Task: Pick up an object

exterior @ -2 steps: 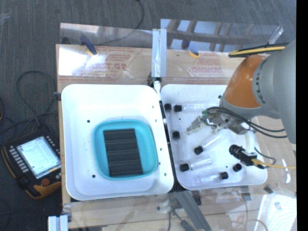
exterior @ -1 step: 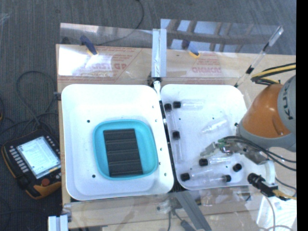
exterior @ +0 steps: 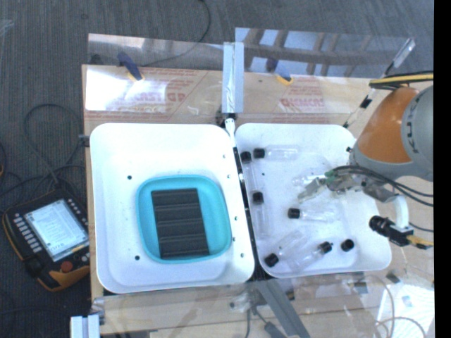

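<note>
Several clear vials with black caps lie scattered in the right white bin (exterior: pixel 366 259). One lies near the bin's back (exterior: pixel 278 152), one in the middle (exterior: pixel 310 213), and one at the front left (exterior: pixel 289 248). Two loose-looking black caps (exterior: pixel 347 244) sit near the front right. The grey arm with its orange band (exterior: pixel 384 129) reaches in from the right. My gripper (exterior: pixel 330 182) hangs low over the bin's middle right, just above a clear vial (exterior: pixel 309 186). Nothing can be seen held in it.
The left white bin (exterior: pixel 113 160) holds a blue tray (exterior: pixel 146 210) with a black ridged insert (exterior: pixel 180 222). A teach pendant (exterior: pixel 46 231) lies on the floor at the left. Cables and a black connector (exterior: pixel 384 225) hang by the right bin's edge.
</note>
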### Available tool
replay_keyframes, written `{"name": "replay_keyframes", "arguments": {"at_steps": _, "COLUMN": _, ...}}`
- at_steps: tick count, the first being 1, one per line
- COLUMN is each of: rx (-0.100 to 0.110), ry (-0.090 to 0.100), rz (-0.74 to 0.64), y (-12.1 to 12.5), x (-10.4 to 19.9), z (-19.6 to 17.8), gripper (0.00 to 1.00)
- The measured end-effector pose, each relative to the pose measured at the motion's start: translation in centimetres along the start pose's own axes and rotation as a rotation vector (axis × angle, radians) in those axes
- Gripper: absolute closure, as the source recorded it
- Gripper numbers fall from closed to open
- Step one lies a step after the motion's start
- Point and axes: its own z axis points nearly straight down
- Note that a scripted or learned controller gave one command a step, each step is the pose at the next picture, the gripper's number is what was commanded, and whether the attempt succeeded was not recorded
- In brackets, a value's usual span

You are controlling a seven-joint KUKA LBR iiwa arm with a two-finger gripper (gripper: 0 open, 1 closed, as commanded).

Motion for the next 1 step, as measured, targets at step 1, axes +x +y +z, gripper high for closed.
{"name": "replay_keyframes", "arguments": {"at_steps": 1, "rx": 0.005, "ry": 0.002, "rz": -0.018, "y": 6.81, "x": -0.43, "z": 0.23, "gripper": 0.0}}
